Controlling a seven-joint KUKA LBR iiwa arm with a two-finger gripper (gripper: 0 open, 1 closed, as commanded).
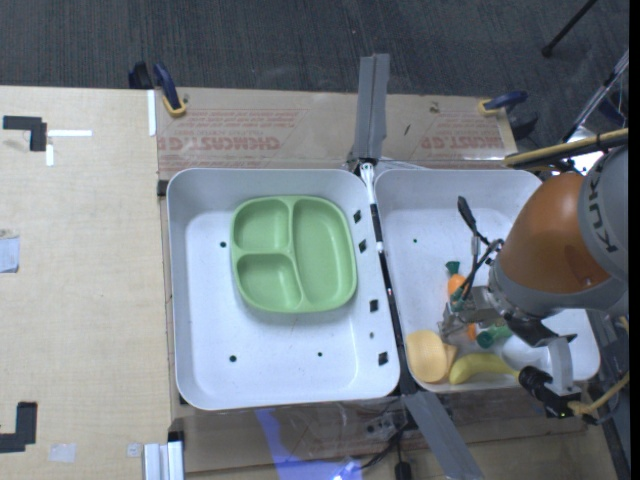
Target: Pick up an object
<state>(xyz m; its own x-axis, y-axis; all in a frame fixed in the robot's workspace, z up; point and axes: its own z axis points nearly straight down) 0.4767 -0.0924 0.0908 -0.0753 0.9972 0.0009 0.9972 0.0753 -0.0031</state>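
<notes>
Low over the right bin's [420, 193] near edge, the gripper [468, 318] hangs beside the yellow banana [478, 368] and a pale yellow fruit [428, 356], which lie toward that edge, the banana's long axis along it. Whether the gripper is parted cannot be made out; the wrist hides small coloured items beneath.

- White bins: two, side by side — left bin [190, 298], right bin [420, 218].
- Green divided plate [295, 255]: one, three compartments, in the left bin.
- Yellow objects: two, at the right bin's near edge — a rounded piece [427, 355] and a banana-like piece [480, 367].
- Small orange item [457, 284]: one.
- Other small items under the arm: count unclear.
</notes>
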